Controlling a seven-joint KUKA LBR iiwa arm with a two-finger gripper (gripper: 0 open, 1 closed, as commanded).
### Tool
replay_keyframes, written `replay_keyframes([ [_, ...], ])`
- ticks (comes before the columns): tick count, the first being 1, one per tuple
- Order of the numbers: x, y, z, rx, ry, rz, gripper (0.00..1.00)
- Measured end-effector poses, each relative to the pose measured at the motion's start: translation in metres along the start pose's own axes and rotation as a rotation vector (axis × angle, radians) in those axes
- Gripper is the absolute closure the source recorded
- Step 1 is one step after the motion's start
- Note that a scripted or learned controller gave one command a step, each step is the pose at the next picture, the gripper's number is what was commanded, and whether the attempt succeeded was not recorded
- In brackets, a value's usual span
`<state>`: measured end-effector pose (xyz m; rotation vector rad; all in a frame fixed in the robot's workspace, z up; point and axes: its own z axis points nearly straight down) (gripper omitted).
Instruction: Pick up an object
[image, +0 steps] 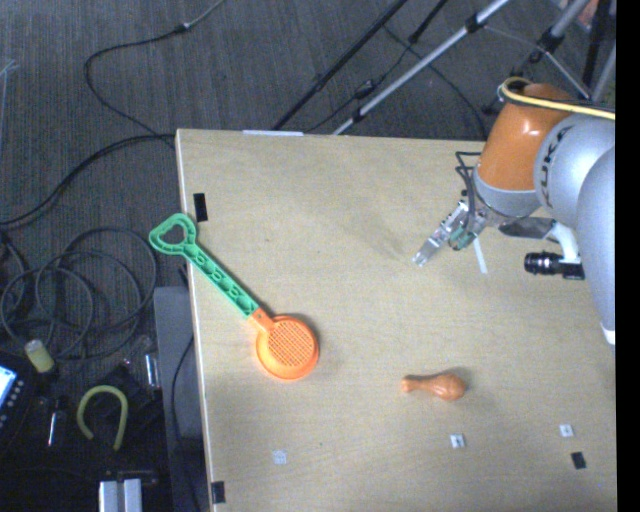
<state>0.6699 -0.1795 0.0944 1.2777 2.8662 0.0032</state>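
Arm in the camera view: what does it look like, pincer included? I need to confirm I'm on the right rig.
The arm is smooth, rounded pale grey, with a glossy orange band above the wrist and a yellowish cable looping over its top. A small black cylindrical part juts from its lower side. The pincer is small, metallic grey-silver with a greenish tint, ending in thin pale fingers.

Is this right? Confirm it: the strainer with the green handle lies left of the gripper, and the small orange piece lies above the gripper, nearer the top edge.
One detail is wrong. In the camera view the small orange piece lies below the gripper, nearer the bottom edge, not above it. The strainer with the green handle does lie left of the gripper.
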Motion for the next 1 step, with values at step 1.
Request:
replay_keyframes([
  [1,0.0364,0.0261,-0.081,0.002,0.001,0.165,1.0],
])
